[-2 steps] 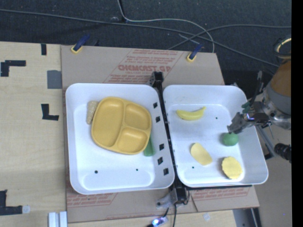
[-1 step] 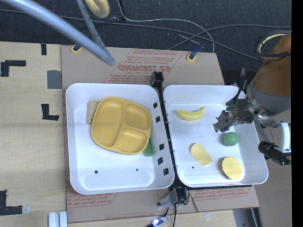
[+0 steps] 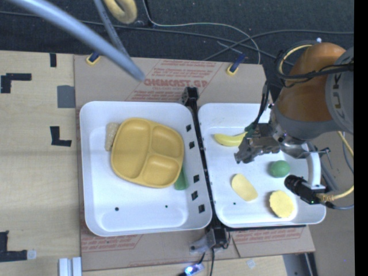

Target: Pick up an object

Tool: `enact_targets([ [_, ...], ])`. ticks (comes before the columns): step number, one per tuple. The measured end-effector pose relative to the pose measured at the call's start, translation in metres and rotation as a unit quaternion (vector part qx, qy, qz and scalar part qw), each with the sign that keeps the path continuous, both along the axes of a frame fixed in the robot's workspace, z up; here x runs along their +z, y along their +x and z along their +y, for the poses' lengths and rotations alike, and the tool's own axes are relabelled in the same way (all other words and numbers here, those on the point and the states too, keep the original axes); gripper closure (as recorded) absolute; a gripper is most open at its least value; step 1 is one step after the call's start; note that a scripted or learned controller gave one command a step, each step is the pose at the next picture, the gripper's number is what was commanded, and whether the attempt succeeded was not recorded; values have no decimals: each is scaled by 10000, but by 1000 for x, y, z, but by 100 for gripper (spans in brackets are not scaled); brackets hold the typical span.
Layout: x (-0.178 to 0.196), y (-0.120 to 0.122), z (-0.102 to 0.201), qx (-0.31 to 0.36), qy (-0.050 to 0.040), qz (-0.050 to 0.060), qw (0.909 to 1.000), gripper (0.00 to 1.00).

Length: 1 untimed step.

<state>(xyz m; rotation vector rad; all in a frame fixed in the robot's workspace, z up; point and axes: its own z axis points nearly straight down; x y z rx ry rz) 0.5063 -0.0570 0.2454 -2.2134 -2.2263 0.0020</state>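
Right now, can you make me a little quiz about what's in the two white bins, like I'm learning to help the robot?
1. True or false: the yellow divided plate lies in the left bin.
2. Which thing lies closest to the pincer? A) the green ball B) the banana C) the tan sponge
3. Fill in: the small green piece peeks out from under the plate's ____ edge.

Key: 1 true. 2 B. 3 right, beside the divider between the bins.
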Motion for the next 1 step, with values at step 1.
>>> enact_targets([
  [1, -10, 4, 62, 1, -3, 3, 10000, 100],
])
